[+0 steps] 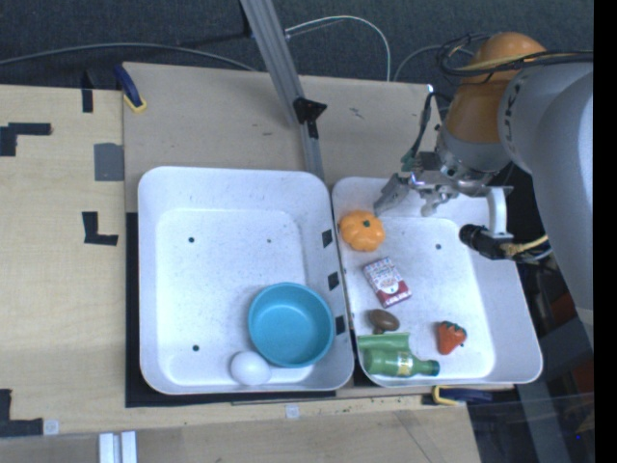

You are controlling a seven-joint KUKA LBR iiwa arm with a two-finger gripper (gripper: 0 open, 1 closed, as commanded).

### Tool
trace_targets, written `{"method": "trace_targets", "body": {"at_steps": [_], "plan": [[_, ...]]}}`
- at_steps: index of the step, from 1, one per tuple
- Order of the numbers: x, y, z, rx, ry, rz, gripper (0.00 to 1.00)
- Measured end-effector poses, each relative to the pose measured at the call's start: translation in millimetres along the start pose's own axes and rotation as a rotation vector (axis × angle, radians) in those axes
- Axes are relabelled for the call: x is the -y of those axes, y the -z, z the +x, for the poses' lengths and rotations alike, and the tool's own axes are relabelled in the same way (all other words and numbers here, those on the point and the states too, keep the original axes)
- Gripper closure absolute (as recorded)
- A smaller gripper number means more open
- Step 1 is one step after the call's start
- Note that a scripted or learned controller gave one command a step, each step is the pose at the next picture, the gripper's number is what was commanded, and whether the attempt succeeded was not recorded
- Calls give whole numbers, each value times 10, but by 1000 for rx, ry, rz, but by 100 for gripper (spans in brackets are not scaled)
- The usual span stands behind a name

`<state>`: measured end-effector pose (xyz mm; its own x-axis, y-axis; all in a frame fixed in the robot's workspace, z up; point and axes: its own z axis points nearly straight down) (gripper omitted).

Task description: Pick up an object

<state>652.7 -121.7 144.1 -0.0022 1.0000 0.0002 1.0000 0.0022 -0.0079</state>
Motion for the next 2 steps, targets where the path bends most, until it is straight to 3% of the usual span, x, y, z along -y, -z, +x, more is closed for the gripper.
{"method": "trace_targets", "body": {"at_steps": [1,2], "plan": [[-17,-257,-1,1,-1,-10,0],[-6,-186,5,1,0,-6,100]]}}
